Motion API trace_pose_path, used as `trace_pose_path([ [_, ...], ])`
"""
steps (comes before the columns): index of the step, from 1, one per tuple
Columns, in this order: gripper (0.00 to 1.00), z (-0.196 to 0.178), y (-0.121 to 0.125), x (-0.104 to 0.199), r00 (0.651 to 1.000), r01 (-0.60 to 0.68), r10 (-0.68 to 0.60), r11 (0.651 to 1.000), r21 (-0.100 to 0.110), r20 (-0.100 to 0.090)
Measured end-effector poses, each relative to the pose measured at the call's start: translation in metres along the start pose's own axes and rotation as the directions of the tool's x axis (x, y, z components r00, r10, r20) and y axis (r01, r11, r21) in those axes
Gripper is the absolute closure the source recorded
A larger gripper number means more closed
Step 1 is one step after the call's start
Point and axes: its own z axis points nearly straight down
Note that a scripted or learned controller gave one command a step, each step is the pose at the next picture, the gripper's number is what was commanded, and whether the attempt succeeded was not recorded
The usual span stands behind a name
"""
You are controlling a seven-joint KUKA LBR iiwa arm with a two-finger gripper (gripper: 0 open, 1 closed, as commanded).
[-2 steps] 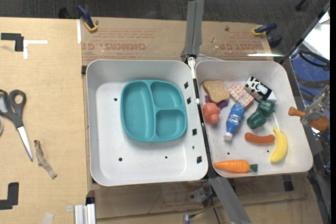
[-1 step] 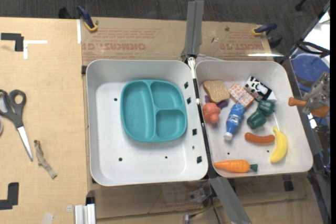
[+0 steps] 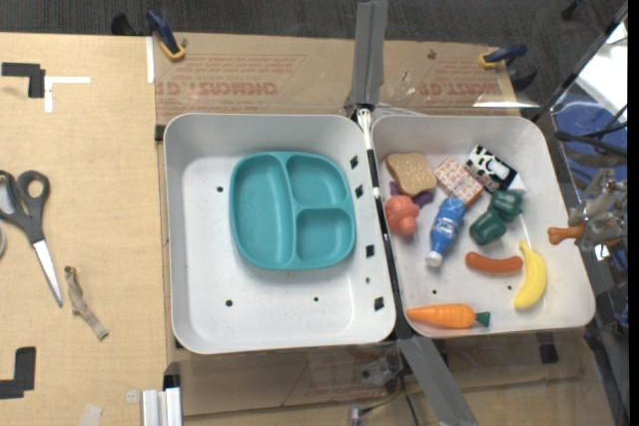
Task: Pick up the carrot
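Observation:
The carrot (image 3: 441, 316) is orange with a small green top at its right end. It lies on its side in the right bin (image 3: 559, 312), against the bin's near wall and towards its left corner. Nothing rests on it or touches it. The closest toys are a red-orange sausage (image 3: 493, 263) and a yellow banana (image 3: 531, 278), both a little further back and to the right.
The right bin also holds a blue bottle (image 3: 445, 227), a pink-orange fruit (image 3: 401, 214), a bread slice (image 3: 410, 174), a cracker (image 3: 458, 180), a black-and-white item (image 3: 491, 168) and green vegetables (image 3: 495, 216). A teal divided plate (image 3: 294, 211) lies in the left bin (image 3: 200, 304). Scissors (image 3: 32, 224) lie on the bench.

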Motion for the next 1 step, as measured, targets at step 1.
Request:
trace_pose_path([
  [1,1.00,-0.0109,0.0003,-0.0003,0.901,0.434,-0.434,0.901,0.001,0.002],
])
